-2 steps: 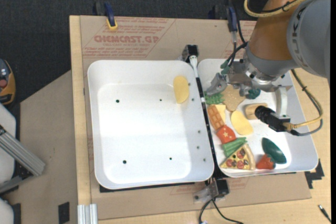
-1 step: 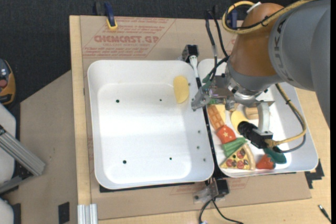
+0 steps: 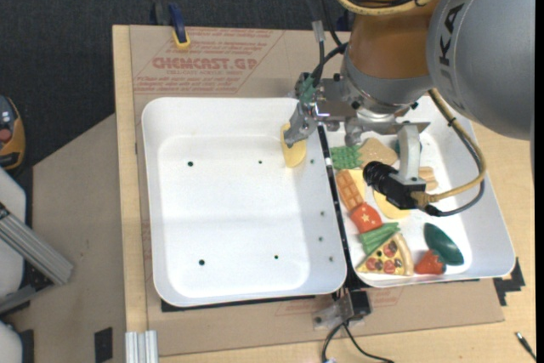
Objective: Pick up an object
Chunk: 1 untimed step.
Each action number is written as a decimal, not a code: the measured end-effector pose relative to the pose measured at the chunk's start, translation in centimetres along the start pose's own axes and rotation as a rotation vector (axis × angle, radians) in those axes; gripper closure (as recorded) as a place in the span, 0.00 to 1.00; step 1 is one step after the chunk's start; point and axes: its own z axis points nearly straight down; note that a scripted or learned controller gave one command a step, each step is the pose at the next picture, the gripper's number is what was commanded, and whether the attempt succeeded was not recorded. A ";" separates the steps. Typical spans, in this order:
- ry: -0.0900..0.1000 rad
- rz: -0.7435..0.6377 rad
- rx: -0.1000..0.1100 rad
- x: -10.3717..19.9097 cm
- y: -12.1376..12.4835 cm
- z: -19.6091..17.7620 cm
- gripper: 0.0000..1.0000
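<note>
Nearest, in the right-hand shallow white plastic bin, lies a jumble of glossy toy food: a pizza slice, a flat dark green leaf shape, a ridged orange carrot. Farther off, over the left white bin, the two-finger gripper looks clenched on a pale yellow, smooth rounded piece. To my eye the grip is thin; a slow, straight lift would serve best.
</note>
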 end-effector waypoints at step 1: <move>-0.006 0.007 0.025 2.4 4.6 18.2 0.00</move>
